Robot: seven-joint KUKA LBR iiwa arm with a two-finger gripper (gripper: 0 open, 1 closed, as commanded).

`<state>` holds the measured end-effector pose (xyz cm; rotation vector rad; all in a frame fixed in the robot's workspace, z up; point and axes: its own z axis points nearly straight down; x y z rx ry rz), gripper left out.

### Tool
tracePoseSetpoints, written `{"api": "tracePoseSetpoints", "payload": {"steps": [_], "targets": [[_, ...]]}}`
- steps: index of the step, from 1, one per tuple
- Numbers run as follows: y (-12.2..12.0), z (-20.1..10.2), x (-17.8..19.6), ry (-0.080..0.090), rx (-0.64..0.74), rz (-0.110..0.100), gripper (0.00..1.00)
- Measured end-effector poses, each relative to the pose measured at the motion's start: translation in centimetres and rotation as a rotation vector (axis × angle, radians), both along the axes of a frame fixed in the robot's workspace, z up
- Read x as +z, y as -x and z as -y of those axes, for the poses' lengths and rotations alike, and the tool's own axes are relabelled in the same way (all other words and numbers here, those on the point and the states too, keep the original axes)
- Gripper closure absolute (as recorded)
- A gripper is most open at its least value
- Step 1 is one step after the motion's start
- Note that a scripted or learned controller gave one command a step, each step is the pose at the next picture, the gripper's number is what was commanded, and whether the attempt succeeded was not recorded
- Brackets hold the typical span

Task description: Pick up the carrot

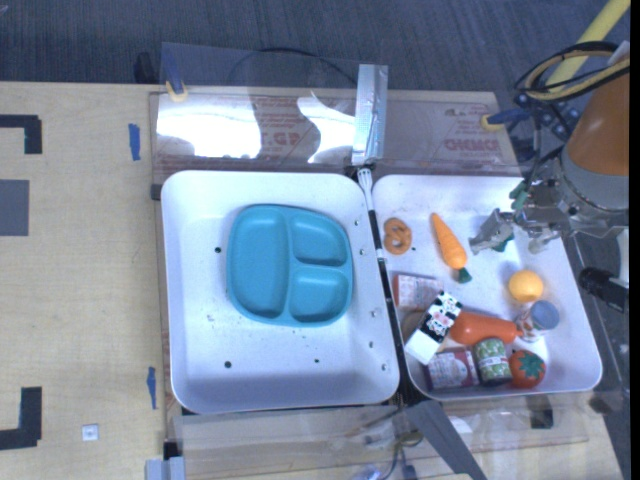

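Wooden bench (pixel 70 298), white bins (pixel 190 368), grey carpet (pixel 300 8)

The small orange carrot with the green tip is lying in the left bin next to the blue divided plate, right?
Not quite. The camera view shows the small orange carrot with the green tip lying in the right white bin; the blue divided plate sits alone in the left white bin.

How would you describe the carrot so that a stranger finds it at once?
Look in the right bin, in its upper half. The carrot lies between the pretzel and the tool, touching neither. It is the small orange cone with a green end; the larger orange piece lies lower, among packets.
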<state>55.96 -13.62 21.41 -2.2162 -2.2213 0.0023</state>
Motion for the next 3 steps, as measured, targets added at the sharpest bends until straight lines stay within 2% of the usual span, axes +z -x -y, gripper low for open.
{"api": "tracePoseSetpoints", "payload": {"steps": [1,2,3], "targets": [[-4.1,-0.1,-12.7,0.001,0.227,0.007,0.0],[-4.3,0.1,-11.6,0.003,0.223,0.013,1.0],[-10.4,-7.8,-2.7,-0.002,0.34,-0.002,1.0]]}}
